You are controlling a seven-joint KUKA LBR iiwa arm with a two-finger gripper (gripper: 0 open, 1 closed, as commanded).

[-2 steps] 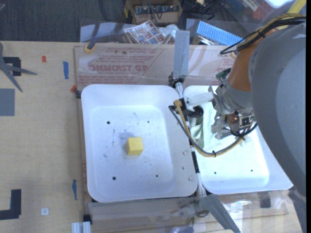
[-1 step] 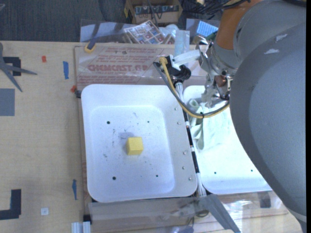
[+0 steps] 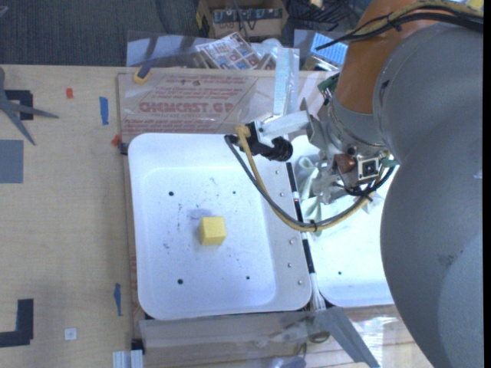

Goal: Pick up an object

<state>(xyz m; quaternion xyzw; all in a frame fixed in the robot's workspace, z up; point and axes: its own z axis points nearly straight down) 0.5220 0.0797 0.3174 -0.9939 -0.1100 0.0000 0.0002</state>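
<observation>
Tool (image 3: pixel 326 186) hangs over seam between bins, fingers hidden under wrist, state not discernible; nothing seen held. Yellow cube (image 3: pixel 212 231) sits alone mid left bin (image 3: pixel 153 156), well apart from tool, open to approach. Looping cable (image 3: pixel 265 194) drapes over bin's right rim; right bin (image 3: pixel 349 271) beneath arm.

Bulky grey arm (image 3: pixel 433 175), orange band (image 3: pixel 368 60) above wrist, looping yellow-and-black cables (image 3: pixel 265 190).

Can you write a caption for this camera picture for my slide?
Yellow block sits in the left white bin while the robot's gripper hangs over the right bin.
</observation>
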